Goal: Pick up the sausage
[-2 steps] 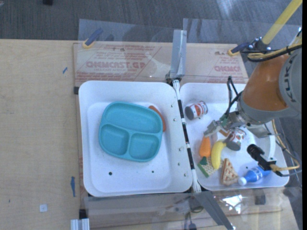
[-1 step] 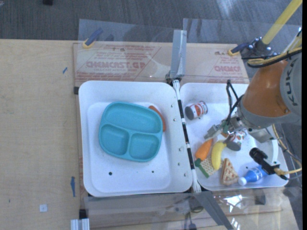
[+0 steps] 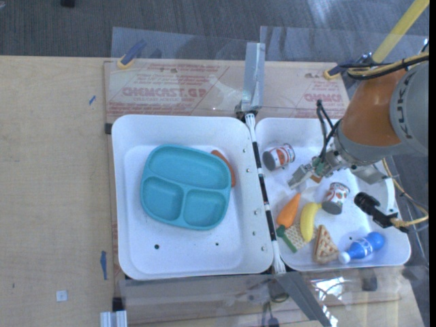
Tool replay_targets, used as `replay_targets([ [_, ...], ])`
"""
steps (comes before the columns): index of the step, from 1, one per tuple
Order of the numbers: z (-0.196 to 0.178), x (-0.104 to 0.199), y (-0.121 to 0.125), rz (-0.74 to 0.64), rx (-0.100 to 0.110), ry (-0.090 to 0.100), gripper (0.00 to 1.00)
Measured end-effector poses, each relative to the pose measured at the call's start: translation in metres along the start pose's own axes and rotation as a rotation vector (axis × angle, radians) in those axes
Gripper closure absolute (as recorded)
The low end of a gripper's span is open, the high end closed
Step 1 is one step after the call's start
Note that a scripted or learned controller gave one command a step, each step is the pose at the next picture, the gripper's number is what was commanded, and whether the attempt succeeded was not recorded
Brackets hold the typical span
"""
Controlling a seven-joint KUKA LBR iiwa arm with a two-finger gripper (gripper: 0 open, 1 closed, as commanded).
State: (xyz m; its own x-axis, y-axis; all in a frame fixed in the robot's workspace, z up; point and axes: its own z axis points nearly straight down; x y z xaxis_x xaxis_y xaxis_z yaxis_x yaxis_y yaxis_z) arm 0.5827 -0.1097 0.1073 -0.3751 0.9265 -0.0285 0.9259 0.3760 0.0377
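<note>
Hovering low over the right bin (image 3: 402, 247), the end effector (image 3: 308, 174) sits between a tipped can (image 3: 278, 157) and a carrot (image 3: 290, 210); whether it is apart or together cannot be told. The sausage (image 3: 225, 163) lies in the left bin (image 3: 129, 203), tucked against the blue divided plate (image 3: 185, 187).

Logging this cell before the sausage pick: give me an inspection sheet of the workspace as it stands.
Surface: wooden bench bearing left bin and right bin.
Job's things: sausage in left bin, tucked at teal plate's right edge.
Clutter: can, carrot, banana, blue bottle in right bin.
Grippers: gripper over right bin, apart from sausage.
Cables: black cables by the wrist.
Surroundings: grey floor.
</note>
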Motion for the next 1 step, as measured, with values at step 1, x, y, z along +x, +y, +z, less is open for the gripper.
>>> replay_targets([
  [1,-0.0028,0.0274,-0.0581,-0.015,-0.019,-0.01,0.0],
])
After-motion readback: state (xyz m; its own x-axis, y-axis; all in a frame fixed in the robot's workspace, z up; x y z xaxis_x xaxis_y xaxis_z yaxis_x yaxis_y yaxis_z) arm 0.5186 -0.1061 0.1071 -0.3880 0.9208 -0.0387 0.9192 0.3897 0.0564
